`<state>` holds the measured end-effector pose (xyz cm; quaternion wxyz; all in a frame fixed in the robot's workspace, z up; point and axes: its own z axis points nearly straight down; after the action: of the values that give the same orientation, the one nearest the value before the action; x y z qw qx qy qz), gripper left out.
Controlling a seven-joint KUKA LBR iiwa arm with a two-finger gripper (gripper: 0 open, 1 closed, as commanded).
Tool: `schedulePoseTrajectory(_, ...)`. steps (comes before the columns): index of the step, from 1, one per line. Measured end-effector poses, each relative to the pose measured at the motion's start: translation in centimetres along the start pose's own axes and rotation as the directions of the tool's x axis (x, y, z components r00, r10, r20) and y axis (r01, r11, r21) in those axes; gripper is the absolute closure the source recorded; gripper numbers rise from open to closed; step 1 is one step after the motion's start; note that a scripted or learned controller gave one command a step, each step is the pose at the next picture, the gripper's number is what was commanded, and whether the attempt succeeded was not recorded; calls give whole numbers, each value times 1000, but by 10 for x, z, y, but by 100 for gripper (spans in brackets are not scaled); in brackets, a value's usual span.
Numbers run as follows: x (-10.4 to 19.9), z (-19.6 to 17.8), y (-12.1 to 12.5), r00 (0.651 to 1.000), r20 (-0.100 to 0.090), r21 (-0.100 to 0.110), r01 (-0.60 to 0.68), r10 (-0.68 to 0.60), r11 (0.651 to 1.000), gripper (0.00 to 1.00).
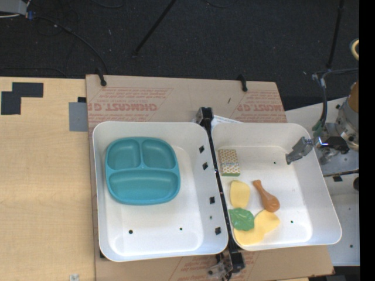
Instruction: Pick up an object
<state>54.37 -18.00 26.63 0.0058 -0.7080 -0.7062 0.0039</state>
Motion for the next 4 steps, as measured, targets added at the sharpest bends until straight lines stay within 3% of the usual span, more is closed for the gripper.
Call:
schedulePoseTrajectory(1, 0, -7, 2, 1000, 3, -12, 3, -3, 1000, 0)
schedulePoseTrajectory(4, 4, 181, 8, 1000, 2, -10, 2, -2, 1000, 0)
